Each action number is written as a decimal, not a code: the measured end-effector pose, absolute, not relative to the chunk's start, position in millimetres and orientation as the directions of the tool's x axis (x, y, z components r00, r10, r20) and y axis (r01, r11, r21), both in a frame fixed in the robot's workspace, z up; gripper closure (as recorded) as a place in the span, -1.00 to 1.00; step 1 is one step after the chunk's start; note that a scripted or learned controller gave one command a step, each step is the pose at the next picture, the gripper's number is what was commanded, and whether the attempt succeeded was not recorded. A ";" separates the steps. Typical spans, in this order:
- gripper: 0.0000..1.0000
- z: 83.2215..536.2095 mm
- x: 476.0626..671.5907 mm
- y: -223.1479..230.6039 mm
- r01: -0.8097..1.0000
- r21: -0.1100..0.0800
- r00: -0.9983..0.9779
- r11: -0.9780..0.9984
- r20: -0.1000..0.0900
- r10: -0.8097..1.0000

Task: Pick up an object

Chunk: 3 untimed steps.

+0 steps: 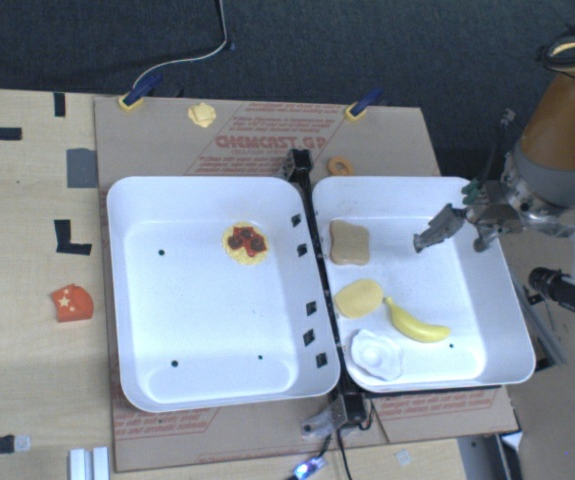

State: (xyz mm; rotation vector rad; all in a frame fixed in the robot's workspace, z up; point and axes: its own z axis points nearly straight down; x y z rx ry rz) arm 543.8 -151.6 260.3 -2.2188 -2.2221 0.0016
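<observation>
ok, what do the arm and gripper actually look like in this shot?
The arm is grey and rounded, with a broad orange band above the wrist. The gripper is a compact grey metal body with two slim dark fingers. No markings are legible at this size.

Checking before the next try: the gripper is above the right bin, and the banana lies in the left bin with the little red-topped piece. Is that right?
Not quite. The camera view shows the banana lying in the right bin, near its front, not in the left bin. The rest holds: the gripper is above the right bin, and the red-topped piece is in the left bin.
</observation>
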 end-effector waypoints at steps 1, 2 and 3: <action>-1.00 333.3 527.2 -58.1 1.000 0.006 -0.012 0.012 0.003 1.000; 1.00 339.0 526.3 -62.9 1.000 -0.002 -0.004 0.004 0.000 1.000; 1.00 250.0 539.2 6.3 1.000 -0.011 -0.007 0.007 0.002 1.000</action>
